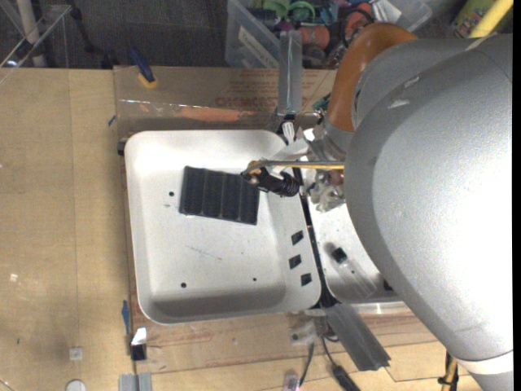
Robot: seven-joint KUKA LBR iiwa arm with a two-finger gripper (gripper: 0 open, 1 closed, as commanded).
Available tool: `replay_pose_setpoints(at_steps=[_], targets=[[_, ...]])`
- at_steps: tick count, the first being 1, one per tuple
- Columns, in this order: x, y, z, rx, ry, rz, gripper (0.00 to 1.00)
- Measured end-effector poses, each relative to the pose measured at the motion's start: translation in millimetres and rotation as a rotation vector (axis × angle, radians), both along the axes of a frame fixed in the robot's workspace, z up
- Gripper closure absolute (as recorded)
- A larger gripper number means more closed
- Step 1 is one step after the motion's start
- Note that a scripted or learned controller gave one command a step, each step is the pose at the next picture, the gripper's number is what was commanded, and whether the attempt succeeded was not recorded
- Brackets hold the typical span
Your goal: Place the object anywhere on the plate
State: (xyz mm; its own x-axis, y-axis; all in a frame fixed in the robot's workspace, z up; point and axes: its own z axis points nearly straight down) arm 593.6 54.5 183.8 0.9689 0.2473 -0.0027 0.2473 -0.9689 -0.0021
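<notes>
Delivery seems in hand: jaws beside the black ribbed rectangular plate [220,195], apart or clamped I cannot tell; next, shift over it, release.

Noted clear tub [326,15] of coloured toys beyond the left-hand white bin [151,296], blue clip [146,76] at the wooden bench's [57,218] far edge.

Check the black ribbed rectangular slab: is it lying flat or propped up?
Lying flat: the black ribbed rectangular slab rests face up on the floor of the left white bin, apart from the bin's walls, with no edge visibly raised.
</notes>
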Motion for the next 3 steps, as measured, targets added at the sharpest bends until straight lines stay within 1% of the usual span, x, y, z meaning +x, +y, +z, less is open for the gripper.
replay_pose_setpoints(at_steps=[1, 2, 3], targets=[[-40, 40, -13, -0.001, 0.0, -0.049, 1.0], [-49, 91, -92, 0.0, 0.0, 0.188, 1.0], [-111, 171, -92, 0.006, -0.017, 0.512, 1.0]])
